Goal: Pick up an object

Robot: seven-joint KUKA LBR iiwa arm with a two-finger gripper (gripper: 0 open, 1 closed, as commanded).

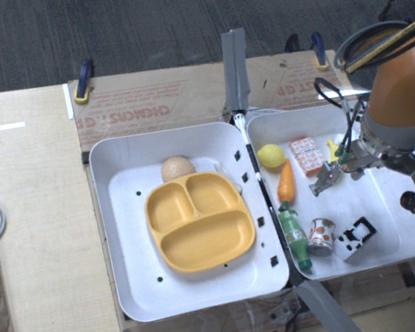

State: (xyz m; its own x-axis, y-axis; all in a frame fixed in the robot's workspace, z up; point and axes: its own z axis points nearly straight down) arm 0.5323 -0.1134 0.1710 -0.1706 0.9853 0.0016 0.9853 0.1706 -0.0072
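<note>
The gripper (325, 178) hangs over the right bin (407, 243) – whether its fingers are open, I cannot tell – just beside the red-and-white box (306, 155), right of the carrot (285, 182) and lemon (271, 157).

Yellow-orange divided plate (199, 222) and tan ball (177, 166) in the left white bin (133, 290); the right white bin (408, 247) holds a yellow lemon (271, 157), orange carrot (285, 182), green bottle (294, 238), red-and-white packet (305, 155), black-and-white block (355, 238)
</note>
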